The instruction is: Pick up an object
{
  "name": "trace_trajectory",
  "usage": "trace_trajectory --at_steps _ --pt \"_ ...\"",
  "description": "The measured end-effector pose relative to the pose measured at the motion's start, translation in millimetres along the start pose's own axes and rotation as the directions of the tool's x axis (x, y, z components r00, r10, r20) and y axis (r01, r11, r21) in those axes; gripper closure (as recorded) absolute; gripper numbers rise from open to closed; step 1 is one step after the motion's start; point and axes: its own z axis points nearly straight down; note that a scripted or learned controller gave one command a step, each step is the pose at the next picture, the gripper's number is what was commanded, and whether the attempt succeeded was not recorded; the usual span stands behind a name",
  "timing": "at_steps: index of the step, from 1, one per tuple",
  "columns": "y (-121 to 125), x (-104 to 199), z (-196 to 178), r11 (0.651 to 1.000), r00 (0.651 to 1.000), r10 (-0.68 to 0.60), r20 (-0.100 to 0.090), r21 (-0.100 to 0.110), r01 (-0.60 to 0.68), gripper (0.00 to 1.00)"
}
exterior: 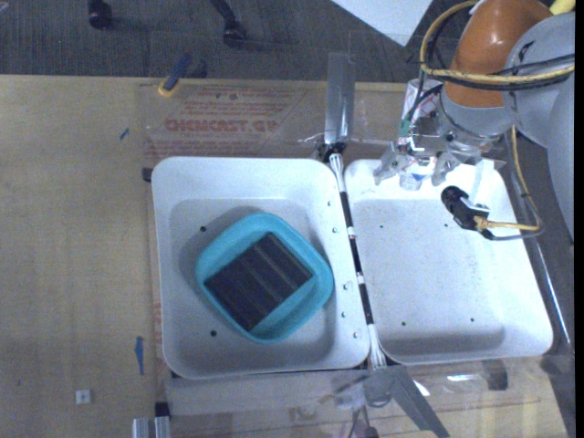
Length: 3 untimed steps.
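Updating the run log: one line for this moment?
gripper: over right bin far edge, nothing held | blue container: left bin, untouched | pick: not done

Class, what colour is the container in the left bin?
Light blue container, dark inside; camera view.

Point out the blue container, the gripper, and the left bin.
blue container (310,261): camera view, on its right rim.
gripper (415,167): camera view, midway between the fingertips.
left bin (182,185): camera view, on its bare upper-left wall.
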Motion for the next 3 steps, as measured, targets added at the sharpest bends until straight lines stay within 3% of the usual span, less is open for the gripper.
trace_trajectory --at_steps 1,2,3 --pt "-73 53 -13 0.987 0.987 0.16 -0.001 0.006 -0.16 0.0" --pt "-47 -1 -15 0.957 0.957 0.29 0.0 0.001 -0.29 0.0" --pt "-13 -69 -34 0.958 0.958 0.288 0.001 0.002 -0.288 0.0"
